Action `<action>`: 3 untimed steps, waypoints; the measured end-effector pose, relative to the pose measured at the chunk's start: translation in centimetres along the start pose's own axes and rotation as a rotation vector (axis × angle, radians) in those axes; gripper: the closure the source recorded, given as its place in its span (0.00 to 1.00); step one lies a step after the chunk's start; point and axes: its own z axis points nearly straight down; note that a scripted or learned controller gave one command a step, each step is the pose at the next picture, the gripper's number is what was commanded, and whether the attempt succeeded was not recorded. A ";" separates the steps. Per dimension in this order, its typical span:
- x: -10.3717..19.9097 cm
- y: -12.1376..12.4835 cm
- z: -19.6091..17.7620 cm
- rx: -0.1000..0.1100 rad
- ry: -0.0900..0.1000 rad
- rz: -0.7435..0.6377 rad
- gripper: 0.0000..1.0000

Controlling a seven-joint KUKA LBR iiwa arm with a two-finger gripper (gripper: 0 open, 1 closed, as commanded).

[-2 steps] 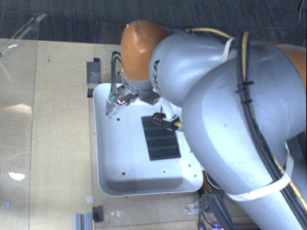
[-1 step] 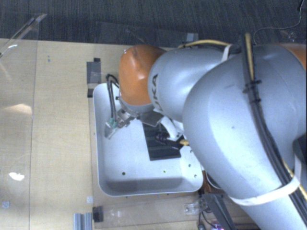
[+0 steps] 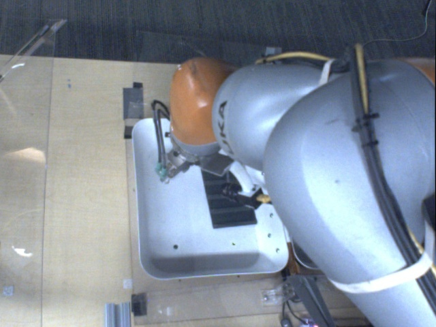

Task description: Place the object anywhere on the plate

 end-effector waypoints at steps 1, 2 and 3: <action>1.1 -3.2 -3.8 0.007 0.000 0.029 1.00; 4.4 -4.9 -26.8 0.005 -0.001 -0.187 1.00; -2.3 -6.3 -33.4 0.005 -0.002 -0.129 1.00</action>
